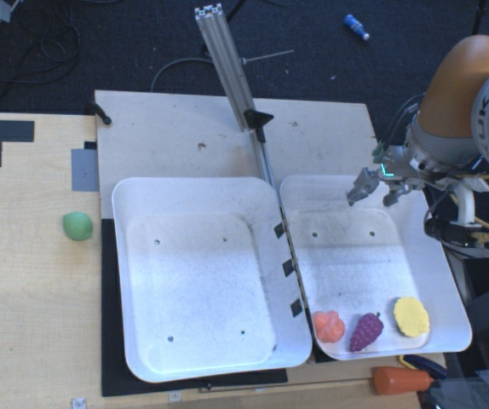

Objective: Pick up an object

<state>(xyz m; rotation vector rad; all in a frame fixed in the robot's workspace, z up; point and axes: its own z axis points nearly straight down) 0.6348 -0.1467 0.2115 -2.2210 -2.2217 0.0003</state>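
Note:
Three small objects lie along the near edge of the right bin (pixel 432 254): an orange lumpy piece (pixel 329 325), a purple grape bunch (pixel 367 331) and a yellow round piece (pixel 411 316). My gripper (pixel 375 192) hangs over the far right corner of that bin, well away from all three. Its two fingers (pixel 359 187) are spread apart with nothing between them.
The left bin (pixel 134 228) sits beside the right one. A green ball (pixel 77 226) rests on the wooden bench to the left. An orange object (pixel 402 380) lies outside the right bin's near edge. A metal rail (pixel 232 66) slants across the back.

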